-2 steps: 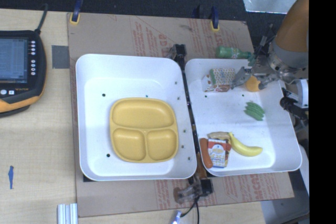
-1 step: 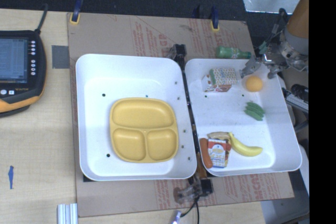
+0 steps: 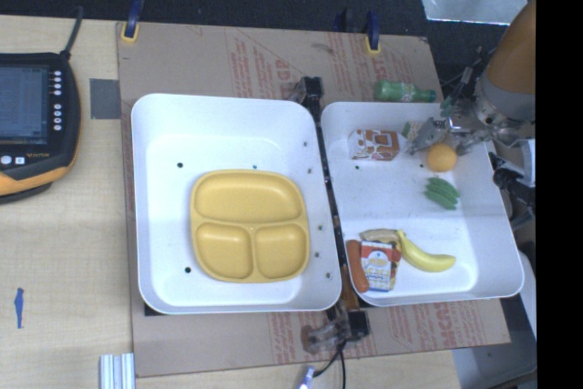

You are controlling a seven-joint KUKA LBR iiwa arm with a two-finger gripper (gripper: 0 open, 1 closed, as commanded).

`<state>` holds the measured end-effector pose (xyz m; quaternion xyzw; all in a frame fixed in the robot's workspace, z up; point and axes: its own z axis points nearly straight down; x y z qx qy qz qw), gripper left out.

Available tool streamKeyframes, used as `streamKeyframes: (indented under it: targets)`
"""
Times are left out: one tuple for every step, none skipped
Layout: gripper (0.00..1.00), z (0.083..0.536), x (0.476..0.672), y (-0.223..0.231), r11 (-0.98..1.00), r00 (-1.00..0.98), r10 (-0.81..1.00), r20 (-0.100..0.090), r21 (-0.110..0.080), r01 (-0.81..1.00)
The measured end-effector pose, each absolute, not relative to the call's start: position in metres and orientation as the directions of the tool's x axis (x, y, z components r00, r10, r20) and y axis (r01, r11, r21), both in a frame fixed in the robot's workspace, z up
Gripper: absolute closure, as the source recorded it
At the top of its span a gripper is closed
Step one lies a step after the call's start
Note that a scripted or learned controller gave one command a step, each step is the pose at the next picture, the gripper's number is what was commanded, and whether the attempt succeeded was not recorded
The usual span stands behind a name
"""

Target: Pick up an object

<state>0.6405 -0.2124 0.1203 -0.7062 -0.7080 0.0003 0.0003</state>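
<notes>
The right bin (image 3: 483, 287) holds several items. An orange ball-shaped fruit (image 3: 441, 158) lies near its far edge, with a small green vegetable (image 3: 443, 192) just in front of it. Towards the bin's front lie a banana (image 3: 424, 256), a red-and-white juice carton (image 3: 378, 266) and a reddish sausage (image 3: 353, 264). A brown-and-white packet (image 3: 375, 144) rests at the far left. My gripper (image 3: 444, 134) hangs at the bin's far right edge, directly behind the orange fruit and very close to it. Nothing shows held in it.
The left bin (image 3: 155, 196) contains a yellow divided plate (image 3: 249, 224). A green bottle (image 3: 404, 91) lies on the cardboard behind the right bin. A teach pendant (image 3: 32, 123) sits at the far left. My arm (image 3: 512, 68) enters from the right.
</notes>
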Motion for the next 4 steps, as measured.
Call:
streamKeyframes:
  targets:
    - [0.0,0.1,0.66,-0.213,0.004,-0.004,1.0,-0.002,0.008,1.0]
    - [0.0,0.109,0.609,-0.212,0.004,-0.004,1.0,-0.001,-0.003,1.0]
    - [0.0,0.092,0.656,-0.212,0.003,-0.003,1.0,0.001,-0.002,1.0]
    - [0.0,0.092,0.602,-0.212,0.005,-0.005,1.0,-0.001,-0.004,1.0]
